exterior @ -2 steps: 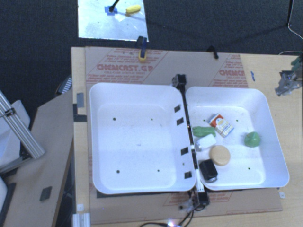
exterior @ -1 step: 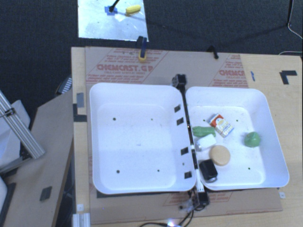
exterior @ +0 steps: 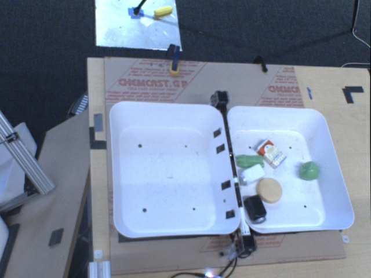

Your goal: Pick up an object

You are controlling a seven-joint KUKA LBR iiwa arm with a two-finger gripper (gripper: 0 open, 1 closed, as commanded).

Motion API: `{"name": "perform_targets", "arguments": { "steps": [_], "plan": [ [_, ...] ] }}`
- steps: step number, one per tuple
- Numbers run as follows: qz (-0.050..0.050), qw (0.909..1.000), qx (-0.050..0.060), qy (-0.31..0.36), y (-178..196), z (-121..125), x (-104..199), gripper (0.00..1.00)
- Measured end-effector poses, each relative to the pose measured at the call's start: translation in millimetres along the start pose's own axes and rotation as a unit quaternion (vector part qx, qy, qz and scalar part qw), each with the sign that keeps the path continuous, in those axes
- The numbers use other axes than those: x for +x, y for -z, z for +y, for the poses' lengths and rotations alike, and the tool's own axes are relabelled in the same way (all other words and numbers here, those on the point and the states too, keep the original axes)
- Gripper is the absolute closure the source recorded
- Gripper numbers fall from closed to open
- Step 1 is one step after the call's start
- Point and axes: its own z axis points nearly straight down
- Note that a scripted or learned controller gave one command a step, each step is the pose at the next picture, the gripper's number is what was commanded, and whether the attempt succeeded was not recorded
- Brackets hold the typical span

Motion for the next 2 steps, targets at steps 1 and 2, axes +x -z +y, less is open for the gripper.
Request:
{"name": "perform_targets", "arguments": {
  "steps": [1,2],
  "plan": [
    [0.0,1.0,0.0,-0.003,0.4,-1.5,-6.5,1.0],
    [0.004,1.0,0.006,0.002,-111.8,-1.0,70.2,1.0]
  ]
}}
